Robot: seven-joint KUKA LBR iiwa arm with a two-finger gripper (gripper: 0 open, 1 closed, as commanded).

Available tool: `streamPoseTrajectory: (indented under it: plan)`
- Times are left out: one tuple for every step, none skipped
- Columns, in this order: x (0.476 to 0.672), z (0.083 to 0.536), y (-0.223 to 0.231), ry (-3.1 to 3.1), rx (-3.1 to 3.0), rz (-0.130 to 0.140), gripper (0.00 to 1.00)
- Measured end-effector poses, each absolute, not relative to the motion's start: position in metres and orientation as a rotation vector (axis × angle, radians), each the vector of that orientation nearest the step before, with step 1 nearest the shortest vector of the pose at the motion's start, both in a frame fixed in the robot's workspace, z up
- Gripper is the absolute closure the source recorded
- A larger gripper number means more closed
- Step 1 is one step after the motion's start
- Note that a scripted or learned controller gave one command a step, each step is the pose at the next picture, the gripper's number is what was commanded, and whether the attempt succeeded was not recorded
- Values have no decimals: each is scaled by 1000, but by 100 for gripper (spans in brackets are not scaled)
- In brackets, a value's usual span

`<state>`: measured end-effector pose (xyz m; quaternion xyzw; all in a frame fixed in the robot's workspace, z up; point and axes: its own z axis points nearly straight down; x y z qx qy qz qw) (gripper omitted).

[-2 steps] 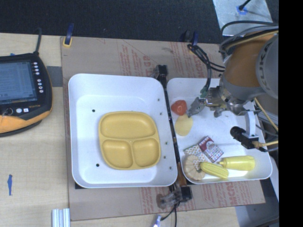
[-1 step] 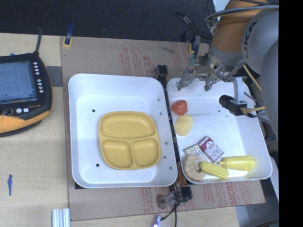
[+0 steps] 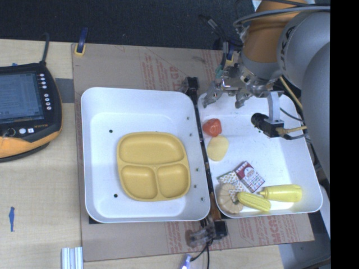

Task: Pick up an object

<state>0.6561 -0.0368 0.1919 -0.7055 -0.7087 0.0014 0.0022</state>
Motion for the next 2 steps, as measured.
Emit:
streamPoseTrajectory:
  plan:
    - [583, 192, -56, -2225, -2215, 7, 0]
    - [614, 192, -61, -2226, -2215, 3, 0]
